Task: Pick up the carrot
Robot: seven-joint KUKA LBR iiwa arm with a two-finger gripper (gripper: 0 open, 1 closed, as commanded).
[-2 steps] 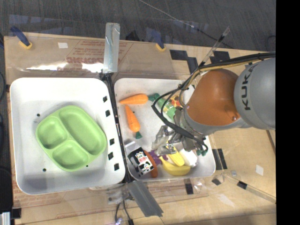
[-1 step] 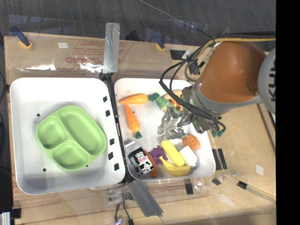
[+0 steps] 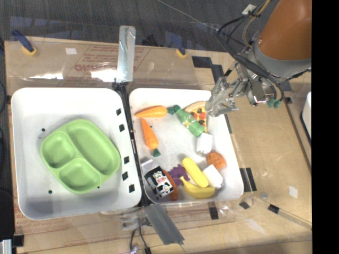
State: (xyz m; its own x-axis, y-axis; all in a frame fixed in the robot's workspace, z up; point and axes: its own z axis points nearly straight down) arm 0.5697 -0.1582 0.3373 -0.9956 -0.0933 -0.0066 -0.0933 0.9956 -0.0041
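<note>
Two orange carrots with green tops lie in the right bin [image 3: 233, 142]. One carrot [image 3: 151, 111] lies crosswise near the bin's far left corner. The other carrot [image 3: 149, 133] lies lengthwise just below it, by the left wall. My gripper [image 3: 221, 103] hangs over the bin's far right corner, above a pizza slice [image 3: 197, 111], well to the right of both carrots. Its fingers stand open with nothing between them.
Also in the right bin are a green bottle [image 3: 189, 123], a white block [image 3: 204, 142], an orange piece [image 3: 216, 159], a banana [image 3: 196, 181], purple grapes [image 3: 177, 172] and a cow-patterned box [image 3: 161, 181]. A green divided plate [image 3: 79, 155] sits in the left bin [image 3: 21, 142].
</note>
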